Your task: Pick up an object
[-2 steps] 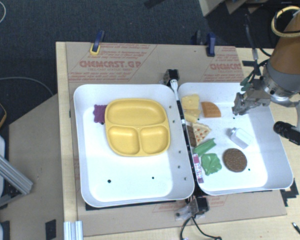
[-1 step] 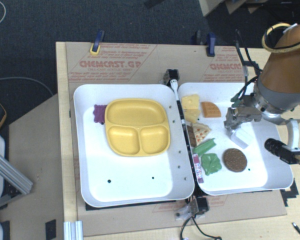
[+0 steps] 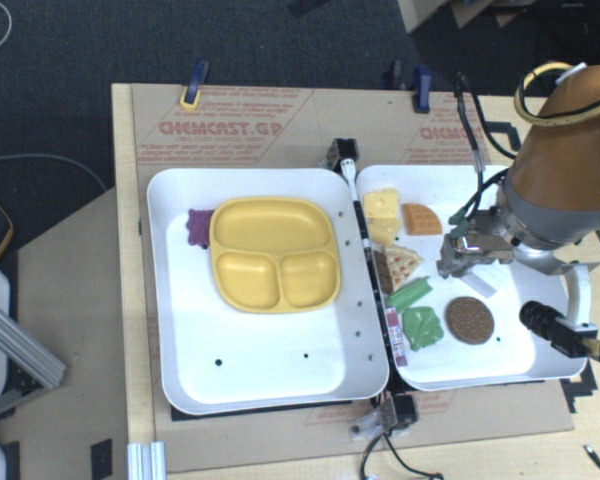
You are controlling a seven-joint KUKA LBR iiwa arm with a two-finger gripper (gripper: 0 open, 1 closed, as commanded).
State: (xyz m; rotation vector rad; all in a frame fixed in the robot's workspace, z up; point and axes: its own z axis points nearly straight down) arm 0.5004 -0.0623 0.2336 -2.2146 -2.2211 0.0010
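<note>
The bench is covered by a brown board, on which two white bins are set side by side. The left bin is occupied by a yellow divided plate, and a purple item is seen touching the plate's left edge. The right bin is entered from the right by the arm, whose orange band is seen above the grey wrist. The gripper is held over the middle of the right bin; whether it is open or closed cannot be told, and nothing can be seen gripped in it. In the right bin, a yellow cheese block and an orange bread piece lie at the far side, with a pizza slice just nearer. Green pieces lie near the front left, and a brown round cookie lies just right of them, below the gripper.
</note>
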